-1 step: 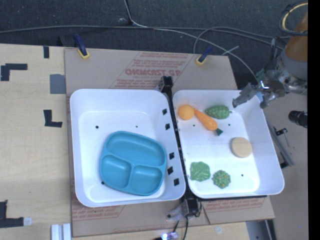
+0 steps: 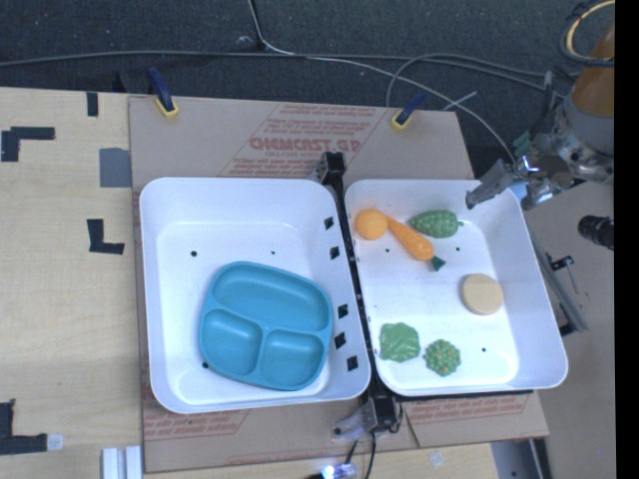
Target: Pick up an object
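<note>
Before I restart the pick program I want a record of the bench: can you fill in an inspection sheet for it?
Surface: cardboard sheet on a wooden bench, bearing the left bin and right bin side by side.
Job's things: in the right bin, orange ball touching carrot, dark green piece, tan disc, green leafy piece, small green floret.
Clutter: blue divided tray in the left bin.
Grippers: gripper over the right bin's far right corner, holding nothing.
Cables: thin cables across the dark floor beyond the bench.
Surroundings: two blue-and-yellow clamps on the cardboard's far edge.
</note>
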`<state>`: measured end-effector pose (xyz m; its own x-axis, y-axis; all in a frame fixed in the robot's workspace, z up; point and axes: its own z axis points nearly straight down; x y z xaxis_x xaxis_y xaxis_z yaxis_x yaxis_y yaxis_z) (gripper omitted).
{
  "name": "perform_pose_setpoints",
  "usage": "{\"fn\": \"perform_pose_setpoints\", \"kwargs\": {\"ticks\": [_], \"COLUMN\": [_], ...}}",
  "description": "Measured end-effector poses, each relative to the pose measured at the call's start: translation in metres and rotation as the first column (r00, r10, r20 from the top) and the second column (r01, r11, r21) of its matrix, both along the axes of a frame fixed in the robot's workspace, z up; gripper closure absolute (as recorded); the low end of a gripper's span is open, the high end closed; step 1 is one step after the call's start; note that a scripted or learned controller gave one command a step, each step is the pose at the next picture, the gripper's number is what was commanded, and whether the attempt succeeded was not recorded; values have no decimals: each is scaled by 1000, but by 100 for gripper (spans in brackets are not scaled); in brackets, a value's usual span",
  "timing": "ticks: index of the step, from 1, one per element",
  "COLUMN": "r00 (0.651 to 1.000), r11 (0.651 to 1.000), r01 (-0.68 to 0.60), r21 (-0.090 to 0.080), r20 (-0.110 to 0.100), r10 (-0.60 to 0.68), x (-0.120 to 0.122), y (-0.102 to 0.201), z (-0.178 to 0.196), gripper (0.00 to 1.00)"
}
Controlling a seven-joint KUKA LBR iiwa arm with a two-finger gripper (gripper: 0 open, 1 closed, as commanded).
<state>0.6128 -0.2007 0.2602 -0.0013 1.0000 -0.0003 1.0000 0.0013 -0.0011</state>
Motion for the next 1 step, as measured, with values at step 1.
{"fn": "perform_pose_setpoints", "kwargs": {"ticks": [1], "r00": [1000], "r11": [1000], "r01": [0], "r21": [1], "r20": [-6], "r10": [0], "x": [2], "y": [2], "z": [-64], "gripper": [0]}}
